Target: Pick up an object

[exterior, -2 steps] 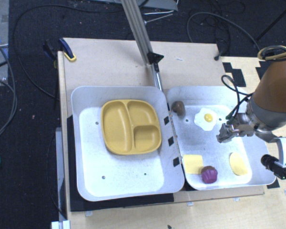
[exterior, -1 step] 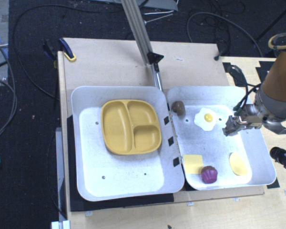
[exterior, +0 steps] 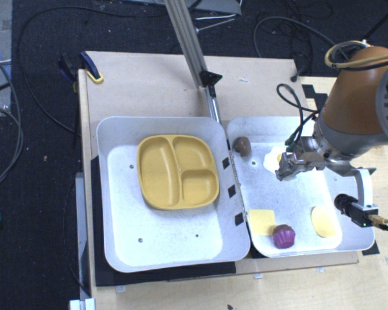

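Nearest item: small purple knobbly object (exterior: 284,236), like a toy berry, sits at the front of the right white bin (exterior: 349,243), just beside a pale yellow square block (exterior: 261,221).

Candidate under the tool: from my remote seat I see a pale whitish-yellow thing (exterior: 271,159) in the right bin, directly beside the two-finger gripper (exterior: 286,170) and partly covered by it. I take that as the likely target.

Handling guess: it looks small and light; I cannot say whether it is soft or hard. The berry looks rubbery and round, so it may roll; I would pinch it across its middle. The square block has flat sides and seems the easiest to clamp. The pale yellow oval disc (exterior: 324,221) lies flat and could be slippery to lift from its edges.

Pincer state: I cannot tell how far the fingers are spread, nor whether anything sits between them; the tip is a dark, cluttered shape from this angle.

Other pieces: a brown rounded lump (exterior: 242,146) rests near the back left corner of the right bin, well apart from the berry.

Left bin: the left white bin (exterior: 116,237) holds a yellow plastic divided tray (exterior: 178,171) with three compartments.

Hard to read: the orange-banded arm (exterior: 355,99) covers the right bin's back right corner, and cables cross above the wrist.
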Motion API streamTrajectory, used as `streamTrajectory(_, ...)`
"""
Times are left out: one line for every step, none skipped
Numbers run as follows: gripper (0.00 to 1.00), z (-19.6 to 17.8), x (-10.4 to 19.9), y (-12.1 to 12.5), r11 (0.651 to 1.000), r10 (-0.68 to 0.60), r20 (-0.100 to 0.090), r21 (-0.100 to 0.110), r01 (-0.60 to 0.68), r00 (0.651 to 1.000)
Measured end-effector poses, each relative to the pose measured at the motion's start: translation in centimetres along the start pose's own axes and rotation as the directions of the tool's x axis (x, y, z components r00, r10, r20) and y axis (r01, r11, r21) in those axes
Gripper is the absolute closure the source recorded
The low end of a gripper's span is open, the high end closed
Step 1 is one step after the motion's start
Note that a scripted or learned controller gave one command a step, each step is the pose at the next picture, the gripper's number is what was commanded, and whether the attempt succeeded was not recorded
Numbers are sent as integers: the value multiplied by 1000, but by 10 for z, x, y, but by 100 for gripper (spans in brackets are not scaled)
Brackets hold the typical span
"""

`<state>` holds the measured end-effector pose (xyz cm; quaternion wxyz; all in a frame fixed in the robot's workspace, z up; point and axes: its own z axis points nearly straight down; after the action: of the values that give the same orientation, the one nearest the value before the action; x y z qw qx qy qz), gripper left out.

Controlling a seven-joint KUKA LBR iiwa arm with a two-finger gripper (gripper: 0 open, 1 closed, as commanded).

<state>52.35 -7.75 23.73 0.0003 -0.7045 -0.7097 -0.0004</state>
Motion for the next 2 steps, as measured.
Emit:
streamTrajectory(100, -2, 41, 19, 1000, 0, 0, -2, 0, 1000)
streamTrajectory(100, -9, 88, 43, 1000, -1, 0, -3, 1, 1000)
